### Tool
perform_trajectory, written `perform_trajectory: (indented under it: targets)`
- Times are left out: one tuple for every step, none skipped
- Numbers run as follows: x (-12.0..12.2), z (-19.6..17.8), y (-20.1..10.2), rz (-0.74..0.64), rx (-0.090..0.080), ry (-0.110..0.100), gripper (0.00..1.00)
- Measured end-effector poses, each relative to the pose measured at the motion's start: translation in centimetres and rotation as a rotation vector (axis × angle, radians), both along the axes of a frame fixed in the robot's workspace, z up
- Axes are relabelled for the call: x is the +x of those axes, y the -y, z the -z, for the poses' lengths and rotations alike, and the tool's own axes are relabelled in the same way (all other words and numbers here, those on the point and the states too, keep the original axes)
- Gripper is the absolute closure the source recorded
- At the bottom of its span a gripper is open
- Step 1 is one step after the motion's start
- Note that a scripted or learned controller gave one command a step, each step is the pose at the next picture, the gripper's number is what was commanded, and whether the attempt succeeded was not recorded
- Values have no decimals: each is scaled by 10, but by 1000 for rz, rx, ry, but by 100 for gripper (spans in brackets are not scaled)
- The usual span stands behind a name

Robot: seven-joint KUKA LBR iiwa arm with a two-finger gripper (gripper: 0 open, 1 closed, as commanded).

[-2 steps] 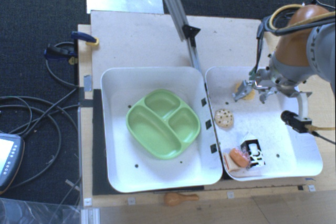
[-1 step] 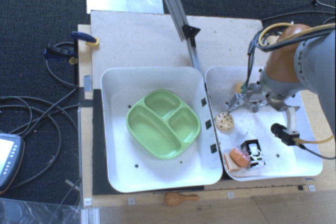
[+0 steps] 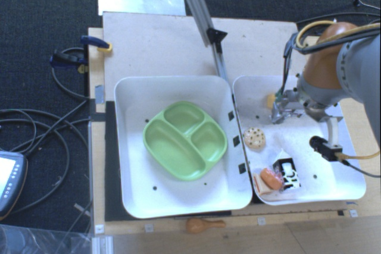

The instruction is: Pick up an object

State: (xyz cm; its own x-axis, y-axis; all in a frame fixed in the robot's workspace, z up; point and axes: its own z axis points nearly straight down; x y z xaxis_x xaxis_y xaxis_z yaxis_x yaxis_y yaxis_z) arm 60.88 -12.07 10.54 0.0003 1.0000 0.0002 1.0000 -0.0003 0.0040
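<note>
Bench [image 3: 161, 44], two white bins [image 3: 128, 146] (touching), perhaps a spoon [image 3: 205, 224]

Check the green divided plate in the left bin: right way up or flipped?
Right way up. The green divided plastic plate shows its three hollow compartments facing the camera, lying flat in the left white bin.

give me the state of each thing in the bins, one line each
green sectioned plastic plate: flat in left bin, upright.
round speckled cookie: lying flat in right bin.
orange toy food piece: lying at right bin's near edge.
black and white packet: beside the orange piece.
gripper: low over right bin.
</note>
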Motion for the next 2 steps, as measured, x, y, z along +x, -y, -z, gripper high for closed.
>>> perform_trajectory:
  targets:
    - [2,-44,-3,-5,-1,2,100]
    - [11,-98,-9,-8,-1,4,100]
